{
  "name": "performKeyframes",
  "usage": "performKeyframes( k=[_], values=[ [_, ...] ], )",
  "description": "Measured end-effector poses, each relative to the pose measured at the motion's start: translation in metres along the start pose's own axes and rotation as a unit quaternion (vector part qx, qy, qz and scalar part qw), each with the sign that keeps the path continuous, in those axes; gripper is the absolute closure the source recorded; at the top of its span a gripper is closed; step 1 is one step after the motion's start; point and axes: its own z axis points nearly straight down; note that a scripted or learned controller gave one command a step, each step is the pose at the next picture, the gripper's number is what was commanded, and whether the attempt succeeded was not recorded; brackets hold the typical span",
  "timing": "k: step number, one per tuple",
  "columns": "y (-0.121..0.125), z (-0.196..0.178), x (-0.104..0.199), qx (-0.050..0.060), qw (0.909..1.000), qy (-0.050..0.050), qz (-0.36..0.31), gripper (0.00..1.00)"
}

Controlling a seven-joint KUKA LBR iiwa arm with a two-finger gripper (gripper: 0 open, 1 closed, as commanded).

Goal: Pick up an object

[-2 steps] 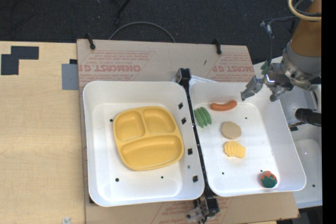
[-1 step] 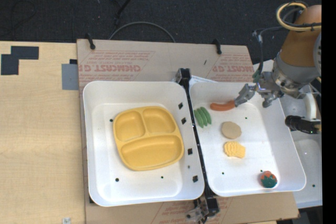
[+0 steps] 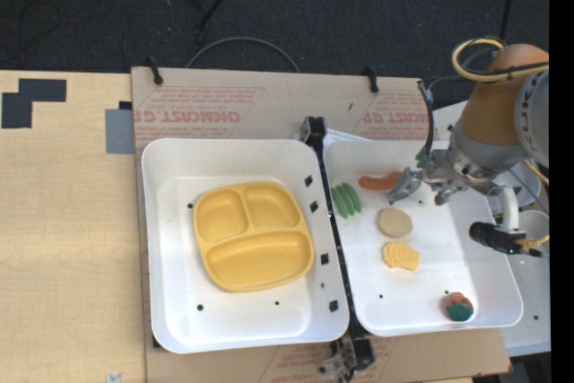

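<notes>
Gripper sits over the right bin, near its far edge, fingers spread apart with nothing between them. One finger points down-left, the other sits right of it. Arm comes in from the right, orange band above the wrist, yellow cable loop on top.

Sausage, orange-red, lies just left of the gripper, its right end close to the left finger; can't tell if they touch. Cookie, round and tan, lies just below-left of the gripper, apart from it. Waffle, yellow, sits below the cookie, farther toward the near side. Green pod lies left of the gripper, past the sausage, near the divider between the bins. Small red-and-green piece sits well below the gripper, by the bin's near right corner.

Left bin is well left of the gripper and holds a yellow plate with three compartments, lying flat, slightly rotated. Black bar with a green light sticks in at the right, below-right of the gripper. Both bins rest on cardboard with red print.
</notes>
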Motion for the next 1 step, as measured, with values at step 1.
performKeyframes(
  k=[1],
  values=[
    [0.0016,-0.0137,-0.0008,-0.002,1.0,-0.001,0.0,1.0]
  ],
)
